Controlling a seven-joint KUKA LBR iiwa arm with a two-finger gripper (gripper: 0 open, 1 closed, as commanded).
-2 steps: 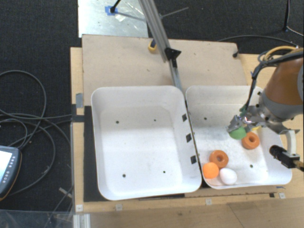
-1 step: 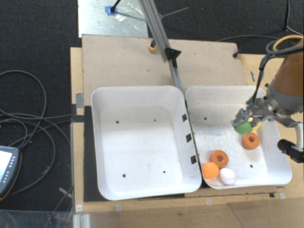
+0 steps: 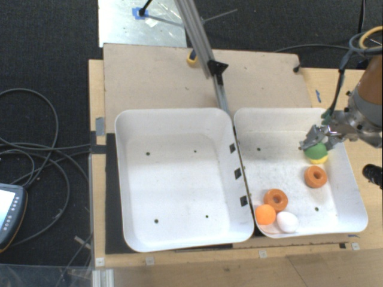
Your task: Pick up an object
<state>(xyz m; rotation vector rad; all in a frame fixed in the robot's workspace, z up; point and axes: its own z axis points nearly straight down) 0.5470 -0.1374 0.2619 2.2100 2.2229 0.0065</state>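
- Nearest the camera, at the front rim of the right bin (image 3: pixel 353 220), there's a little cluster: a white egg-shaped thing (image 3: pixel 288 222), an orange ball (image 3: pixel 265 214) touching it on the left, and an orange ring (image 3: pixel 276 198) sitting just behind those two
- A second orange ring (image 3: pixel 315 176) lies a bit further back and to the right, on its own, clear of that cluster
- Behind that ring is a green and yellow object (image 3: pixel 317 153), green on top and yellow underneath, near the right side of the same bin
- The gripper (image 3: pixel 319 137) is right on top of the green and yellow object, coming in from the right; its metal fingers overlap the object's top edge but honestly I can't tell if they're apart or closed, and I can't see the object actually sitting between them
- The arm (image 3: pixel 368 103) above it is grey, with the orange part showing at the right edge and cables looping over it
- The left bin (image 3: pixel 128 178) sits side by side with the right one, their walls touching down the middle, a few black tabs along that seam
- A grey pole (image 3: pixel 197 31) slants in from the top and ends by the back of the seam
- Off the bench on the left, black cables (image 3: pixel 36 154) and a tablet-like screen (image 3: pixel 11 211) lie on the dark floor
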